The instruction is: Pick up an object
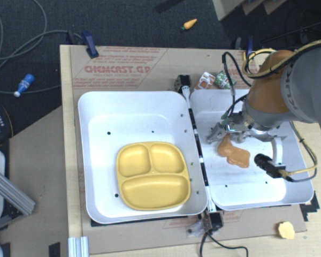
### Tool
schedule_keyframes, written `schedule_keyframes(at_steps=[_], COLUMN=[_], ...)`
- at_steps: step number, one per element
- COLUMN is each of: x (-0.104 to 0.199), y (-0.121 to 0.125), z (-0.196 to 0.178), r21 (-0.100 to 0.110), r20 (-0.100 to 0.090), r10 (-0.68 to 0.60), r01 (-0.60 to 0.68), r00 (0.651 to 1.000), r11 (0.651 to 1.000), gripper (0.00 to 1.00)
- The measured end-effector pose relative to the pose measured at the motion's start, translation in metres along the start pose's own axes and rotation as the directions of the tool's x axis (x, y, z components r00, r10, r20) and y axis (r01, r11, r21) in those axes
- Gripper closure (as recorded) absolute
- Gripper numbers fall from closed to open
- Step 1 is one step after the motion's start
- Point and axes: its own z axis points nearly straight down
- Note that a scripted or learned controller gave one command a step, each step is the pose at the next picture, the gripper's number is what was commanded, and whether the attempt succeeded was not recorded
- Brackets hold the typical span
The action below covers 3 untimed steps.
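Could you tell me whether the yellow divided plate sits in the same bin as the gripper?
No, the yellow divided plate lies in the left bin, while the gripper is over the right bin.

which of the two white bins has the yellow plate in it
The left bin, farther from the arm, holds the yellow divided plate.

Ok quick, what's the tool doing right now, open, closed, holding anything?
Tool: down in the right bin, at the tan object; open or closed cannot be told, and no hold shows.
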Motion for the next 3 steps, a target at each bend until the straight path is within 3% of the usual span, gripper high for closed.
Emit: schedule_keyframes(at_steps=[1, 2, 3], x=[-0.006, -0.005, 0.058], y=[-0.020, -0.019, -0.020], z=[-0.004, -0.015, -0.140], r21=[-0.005, -0.009, -0.023], r20=[0.003, 0.004, 0.002], r10=[0.005, 0.005, -0.005], r01=[-0.005, -0.005, 0.005], r00=[1.000, 1.000, 1.000], r11=[1.000, 1.000, 1.000], gripper=[0.00, 1.00, 1.00])
